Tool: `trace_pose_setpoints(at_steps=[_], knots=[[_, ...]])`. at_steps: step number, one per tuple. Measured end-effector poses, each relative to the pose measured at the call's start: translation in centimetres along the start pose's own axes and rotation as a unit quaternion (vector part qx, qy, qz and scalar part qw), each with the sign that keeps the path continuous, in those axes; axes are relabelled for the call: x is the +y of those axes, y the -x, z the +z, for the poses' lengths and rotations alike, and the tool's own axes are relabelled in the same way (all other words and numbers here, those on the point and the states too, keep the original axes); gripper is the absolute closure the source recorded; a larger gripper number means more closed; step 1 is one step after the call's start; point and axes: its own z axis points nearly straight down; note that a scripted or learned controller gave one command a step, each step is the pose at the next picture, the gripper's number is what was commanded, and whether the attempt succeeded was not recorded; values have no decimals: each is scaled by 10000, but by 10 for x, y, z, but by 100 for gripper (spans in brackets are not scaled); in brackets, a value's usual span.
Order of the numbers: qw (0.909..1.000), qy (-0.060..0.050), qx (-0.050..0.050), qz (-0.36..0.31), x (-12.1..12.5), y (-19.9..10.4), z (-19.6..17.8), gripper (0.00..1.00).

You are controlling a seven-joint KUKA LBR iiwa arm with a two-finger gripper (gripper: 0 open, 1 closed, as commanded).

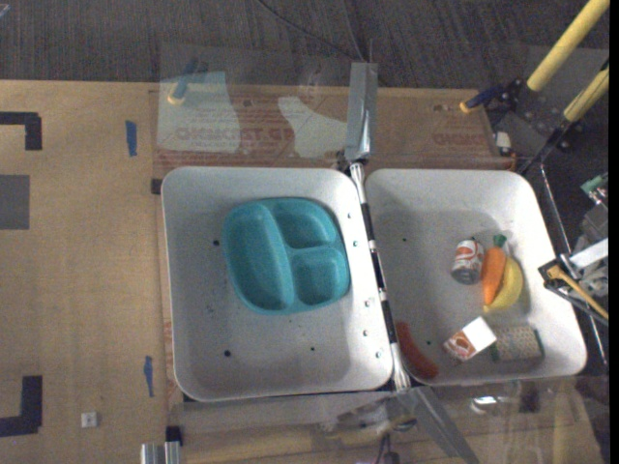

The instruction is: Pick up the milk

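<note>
Surface: the desk is a tan board marked with black tape corners at its left edge and short strips of blue tape. Beyond its far edge lies dark carpet with a black cable looped across it. Two yellow rods slant in at the far right corner.

Two white bins sit side by side and touch along a metal seam. A metal strip runs away from that seam, with a clear plastic sheet lying flat beside it.

Left bin: it holds one teal divided plate, near the middle, resting flat.

Right bin: the milk, a small white carton with red print, lies tilted near the front wall. A speckled grey block lies just beside it on the right, apparently touching it. A red sausage-shaped piece lies to its left, along the seam wall and apart from the carton. Farther back, well clear of the milk, a red and white can lies next to an orange carrot, and the carrot rests against a yellow banana.

Obstructions: nothing lies over the carton, and its upper face is exposed. The grey block crowds its right side.

Pincer: I cannot tell whether it is apart or together.
</note>
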Motion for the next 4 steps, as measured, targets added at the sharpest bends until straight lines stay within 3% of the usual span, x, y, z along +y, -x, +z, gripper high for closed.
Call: trace_pose_setpoints(at_steps=[1,2,3,4], knots=[[9901,1,3,1405,41,-40,-79,100],[9899,2,1,1416,16,8,-148,100],[9981,10,6,616,-1,-47,-179,100],[9976,-6,-5,-694,-71,-83,-190,100]])
